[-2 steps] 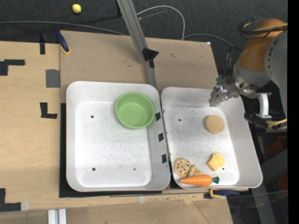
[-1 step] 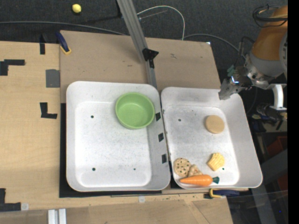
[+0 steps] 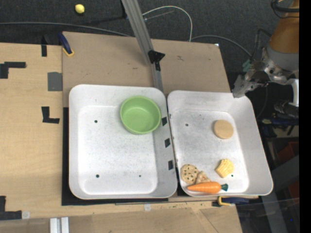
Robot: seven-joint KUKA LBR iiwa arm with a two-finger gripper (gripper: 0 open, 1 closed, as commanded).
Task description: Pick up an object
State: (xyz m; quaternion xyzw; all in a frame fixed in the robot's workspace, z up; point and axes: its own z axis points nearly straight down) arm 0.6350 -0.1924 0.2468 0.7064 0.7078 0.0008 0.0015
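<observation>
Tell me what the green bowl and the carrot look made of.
Green bowl: probably plastic, with a smooth, evenly coloured, fairly matte surface. Carrot: likely a plastic toy, judging by its uniform orange body, slight sheen and small green tip.

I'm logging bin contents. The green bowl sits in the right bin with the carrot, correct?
Not quite. The camera view shows the green bowl in the left bin; the carrot lies in the right bin.
</observation>
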